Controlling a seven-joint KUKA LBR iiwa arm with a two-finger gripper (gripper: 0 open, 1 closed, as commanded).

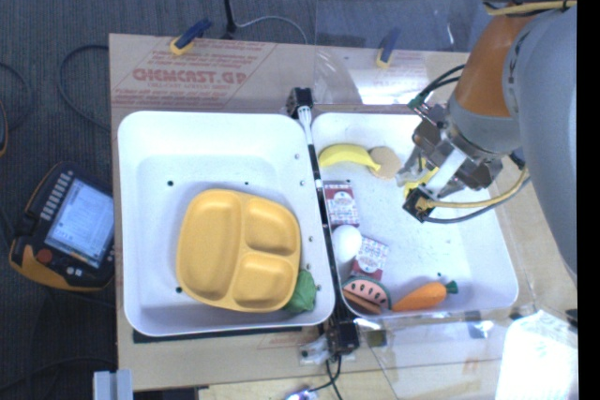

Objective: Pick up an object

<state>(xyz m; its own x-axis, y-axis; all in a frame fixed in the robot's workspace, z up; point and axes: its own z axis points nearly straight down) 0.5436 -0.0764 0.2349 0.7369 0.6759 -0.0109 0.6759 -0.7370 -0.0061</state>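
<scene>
The left shallow white bin point(131, 201) holds a yellow compartmented plastic tray point(239, 248) over a green item point(305, 293). The right shallow white bin point(487, 267) holds a yellow banana point(347, 155), white egg point(346, 244), watermelon slice point(366, 295) and orange carrot point(419, 296) along its left and near edges. The gripper point(419, 192) hangs near the far edge; whether its jaws are spread, I cannot tell.

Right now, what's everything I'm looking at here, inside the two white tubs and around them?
Left bin: 1, white.
Divided tray: 1, yellow, left bin.
Green item: 1, under tray's corner.
Right bin: 1, white.
Banana: 1, yellow, right bin, top.
Round item: 1, tan, beside banana.
Carton: 1, red-white.
Egg: 1, white.
Packet: 1, red-white.
Watermelon slice: 1, bottom.
Carrot: 1, orange, bottom.
Handheld pendant: 1, floor.
End effector: 1, above right bin.
</scene>
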